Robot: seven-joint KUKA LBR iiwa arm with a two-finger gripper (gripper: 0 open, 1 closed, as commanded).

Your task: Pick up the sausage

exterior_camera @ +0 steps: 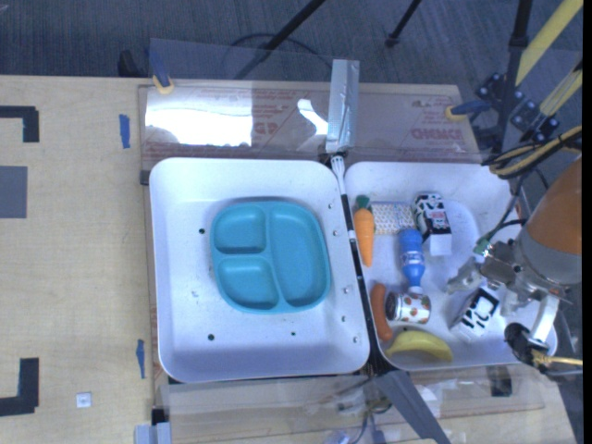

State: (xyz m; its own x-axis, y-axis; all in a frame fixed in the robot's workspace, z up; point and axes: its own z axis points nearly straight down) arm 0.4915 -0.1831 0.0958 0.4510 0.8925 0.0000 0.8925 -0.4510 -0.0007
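Gripper (481, 305) (spread unclear) hovers over right bin (462, 178) — one sausage (379, 311), one banana (418, 344).

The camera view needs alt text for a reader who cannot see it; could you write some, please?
A sausage lies at the right bin's left edge among a carrot, bottle and banana. The arm's pincer hovers at that bin's right. The left bin holds a blue tray.

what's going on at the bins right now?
The KUKA arm reaches in over the right bin, its gripper above a black-and-white item. The sausage lies along that bin's left edge, beside a small can and above the banana, untouched. The left bin holds a blue divided plate.
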